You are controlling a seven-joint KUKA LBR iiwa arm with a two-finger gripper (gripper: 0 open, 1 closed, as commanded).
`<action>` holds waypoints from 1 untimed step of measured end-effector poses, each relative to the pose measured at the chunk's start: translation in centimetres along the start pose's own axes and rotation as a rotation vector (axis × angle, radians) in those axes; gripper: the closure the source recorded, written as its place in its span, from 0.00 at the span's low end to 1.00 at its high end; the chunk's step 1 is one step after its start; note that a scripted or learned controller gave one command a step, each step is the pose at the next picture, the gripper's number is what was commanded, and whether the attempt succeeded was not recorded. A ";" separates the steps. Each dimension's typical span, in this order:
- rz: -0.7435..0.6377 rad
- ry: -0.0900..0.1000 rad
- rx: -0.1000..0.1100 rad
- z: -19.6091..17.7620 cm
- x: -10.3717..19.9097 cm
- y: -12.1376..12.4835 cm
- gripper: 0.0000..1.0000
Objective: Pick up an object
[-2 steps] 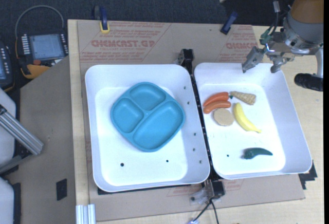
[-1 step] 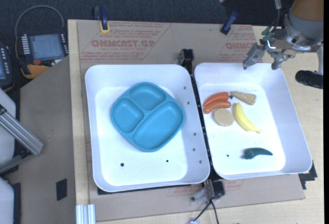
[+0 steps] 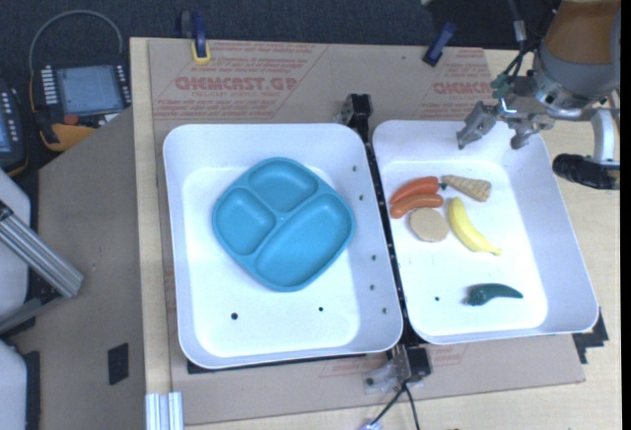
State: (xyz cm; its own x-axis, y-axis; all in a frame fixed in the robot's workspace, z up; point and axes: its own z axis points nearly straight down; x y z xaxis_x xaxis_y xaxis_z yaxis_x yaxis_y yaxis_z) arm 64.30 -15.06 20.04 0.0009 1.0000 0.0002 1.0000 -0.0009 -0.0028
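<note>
The small toy foods lie in the right white bin [image 3: 552, 250]: orange hot dog [image 3: 414, 196], tan cone [image 3: 467, 186], yellow banana [image 3: 471, 227], green pepper [image 3: 493, 294]. The end effector [image 3: 499, 129] hovers released above the bin's far rim, grasping nothing. I judge it must descend; the pepper has the most open room.
</note>
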 end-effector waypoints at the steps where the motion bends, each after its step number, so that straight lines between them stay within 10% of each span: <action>1: 0.000 0.001 0.004 4.4 0.0 -0.6 0.00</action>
State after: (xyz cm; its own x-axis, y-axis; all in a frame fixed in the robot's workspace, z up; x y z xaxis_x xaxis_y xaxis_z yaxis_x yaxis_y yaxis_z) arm 63.69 -15.07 15.61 0.0006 1.0000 0.0010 1.0000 -0.0006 -0.0063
